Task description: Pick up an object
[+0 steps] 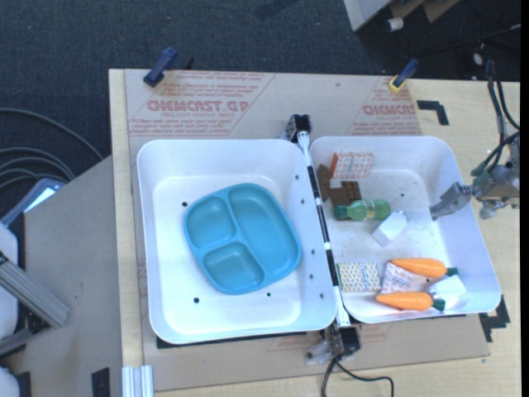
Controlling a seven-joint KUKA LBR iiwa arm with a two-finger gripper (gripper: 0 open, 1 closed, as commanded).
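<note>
Although the task names no particular object, we note that every loose candidate lies in the right bin [463, 222]. At its upper left a small printed carton [354, 165] stands beside a brown block [345, 193], with a green bottle [362, 211] on its side just below them and a white block [388, 227] near the middle. Along the lower edge we record two carrots [421, 267] flanking a small packet [396, 279], and a patterned sachet [358, 276] to their left. The spread leaves gaps around most items, which in our judgement favours a top-down grasp.

We find the left bin [153, 222] holding a blue divided plate [241, 236], lying flat at its centre.

At the right edge of the frame the tool [450, 201] sits over the right bin's rim, well apart from the objects. We cannot tell whether it is open or closed; nothing is visibly held.

Both bins rest on a pale board printed with red lettering [198, 106], clipped at the top by a blue clamp [161, 64] and a yellow-and-blue clamp [402, 74]. Dark carpet lies beyond the table, with grey cables [41, 164] at the left.
</note>
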